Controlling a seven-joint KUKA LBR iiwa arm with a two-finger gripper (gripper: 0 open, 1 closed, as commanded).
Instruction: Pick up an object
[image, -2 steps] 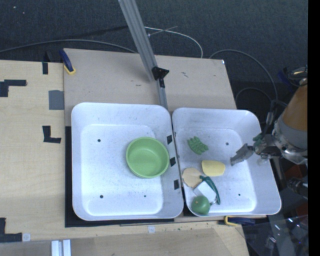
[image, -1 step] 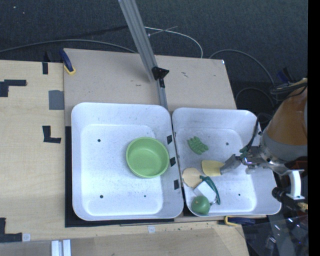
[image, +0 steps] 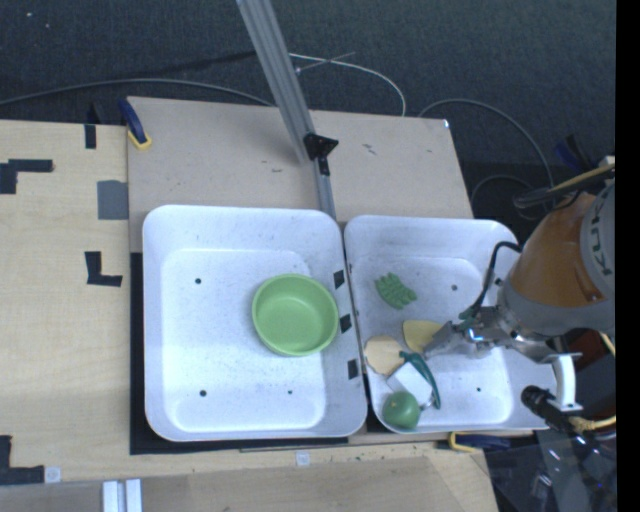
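Your two-finger gripper (image: 432, 345) reaches into the right white bin (image: 470, 235) from the grey arm with the orange band (image: 560, 270), its tip low over a pale yellow wedge-shaped piece (image: 418, 331); you cannot tell how it stands. No writing or label is legible on anything. Just beside the tip lie a tan rounded piece (image: 381, 353), a teal curved strip (image: 424, 374), a small white block (image: 409, 383) and a green ball (image: 401, 409). A green ridged leaf-shaped item (image: 395, 291) lies apart. A light green plastic bowl (image: 294, 315) sits upright in the left white bin (image: 180, 230).
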